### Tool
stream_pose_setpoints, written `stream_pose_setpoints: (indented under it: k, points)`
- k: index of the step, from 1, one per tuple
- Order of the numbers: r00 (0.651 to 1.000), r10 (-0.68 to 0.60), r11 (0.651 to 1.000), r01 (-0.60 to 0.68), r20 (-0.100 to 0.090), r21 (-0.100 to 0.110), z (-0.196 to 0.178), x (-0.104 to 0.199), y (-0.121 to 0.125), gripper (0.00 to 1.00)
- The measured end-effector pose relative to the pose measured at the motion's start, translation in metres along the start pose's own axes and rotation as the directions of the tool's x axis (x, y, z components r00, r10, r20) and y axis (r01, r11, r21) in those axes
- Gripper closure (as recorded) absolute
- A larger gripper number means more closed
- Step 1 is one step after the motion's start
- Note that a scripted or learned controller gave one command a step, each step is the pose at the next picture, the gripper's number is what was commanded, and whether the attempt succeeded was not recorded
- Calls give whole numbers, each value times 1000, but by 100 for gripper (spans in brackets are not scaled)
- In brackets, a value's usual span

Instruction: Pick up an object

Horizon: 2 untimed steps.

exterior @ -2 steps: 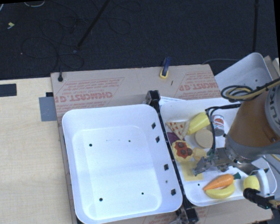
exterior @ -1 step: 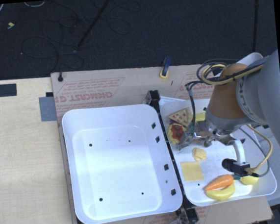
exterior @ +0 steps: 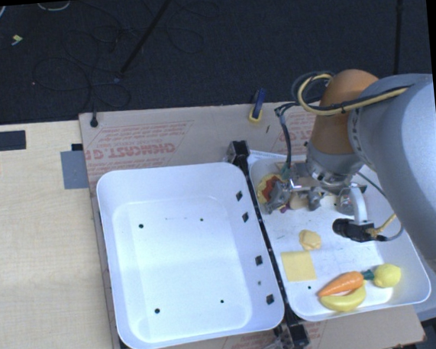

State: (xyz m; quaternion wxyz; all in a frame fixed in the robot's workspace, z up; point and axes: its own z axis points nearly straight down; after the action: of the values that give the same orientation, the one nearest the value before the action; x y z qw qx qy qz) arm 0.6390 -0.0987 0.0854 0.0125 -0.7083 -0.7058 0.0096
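Banana (exterior: 344,300) and carrot (exterior: 341,282) lie touching at the lower right of the frame, in the right bin (exterior: 413,291), with a lemon (exterior: 388,275) just beside the carrot's green end. Above them sit a pale yellow square slice (exterior: 299,266) and a small yellow lump (exterior: 310,238). Higher in that bin, the claw (exterior: 285,194) reaches down by a cluster of red and yellow pieces (exterior: 268,189) at the bin's upper left corner; whether it grips anything cannot be told. Left of it lies the left bin (exterior: 115,256) on the counter (exterior: 33,249).
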Motion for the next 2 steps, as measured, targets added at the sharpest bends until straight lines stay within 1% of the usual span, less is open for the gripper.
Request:
stream_pose_setpoints:
  k: [1, 2]
  points:
    - [1000, 0, 1000, 0, 3, -26, -1, 6, -24, 0]
    - [1000, -5, 1000, 5, 5, -19, -2, 14, 3, 0]
